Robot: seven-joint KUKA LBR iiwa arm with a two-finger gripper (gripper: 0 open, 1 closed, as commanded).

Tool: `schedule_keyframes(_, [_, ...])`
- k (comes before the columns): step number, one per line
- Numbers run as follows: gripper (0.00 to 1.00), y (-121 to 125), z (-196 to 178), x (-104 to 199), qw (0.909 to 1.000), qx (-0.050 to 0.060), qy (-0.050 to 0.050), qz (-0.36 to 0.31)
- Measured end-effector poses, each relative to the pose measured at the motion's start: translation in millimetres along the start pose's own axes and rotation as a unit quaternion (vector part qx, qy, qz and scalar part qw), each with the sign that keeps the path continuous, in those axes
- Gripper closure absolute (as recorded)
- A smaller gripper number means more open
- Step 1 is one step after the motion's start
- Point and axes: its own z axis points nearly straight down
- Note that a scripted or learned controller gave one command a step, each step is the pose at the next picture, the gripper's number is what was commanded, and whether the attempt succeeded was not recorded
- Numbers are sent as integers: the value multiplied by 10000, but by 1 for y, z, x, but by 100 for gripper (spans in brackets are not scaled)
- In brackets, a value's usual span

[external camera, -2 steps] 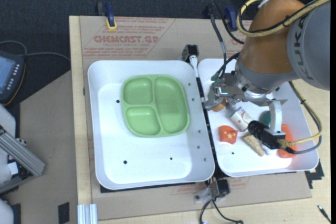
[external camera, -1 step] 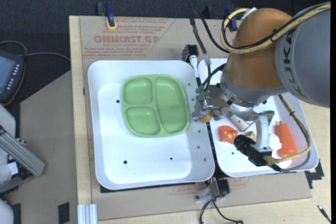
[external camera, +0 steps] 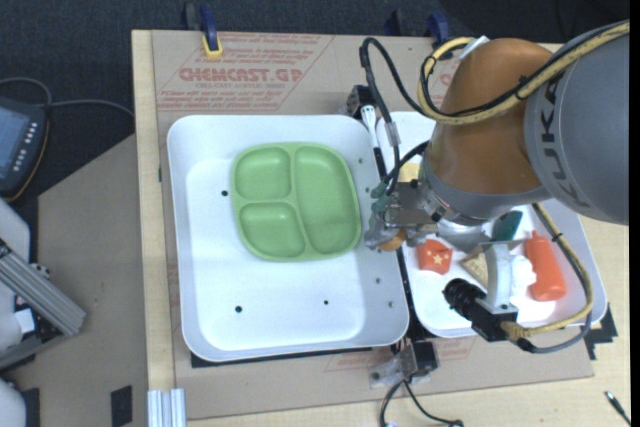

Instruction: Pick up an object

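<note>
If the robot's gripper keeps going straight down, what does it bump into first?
Probably the ridge where the two bins meet: the gripper hangs right over the left bin edge, beside the green plate. Depth is hard to judge, so it might slip just inside.

Two white bins (external camera: 200, 245), one green divided plate (external camera: 296, 200) with three compartments, one red item (external camera: 435, 257), one orange carrot-like item (external camera: 546, 267), one teal piece (external camera: 510, 222)
</note>
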Motion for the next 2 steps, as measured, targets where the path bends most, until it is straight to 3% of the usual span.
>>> schedule_keyframes(2, [100, 13, 15, 7, 10000, 0, -4, 7])
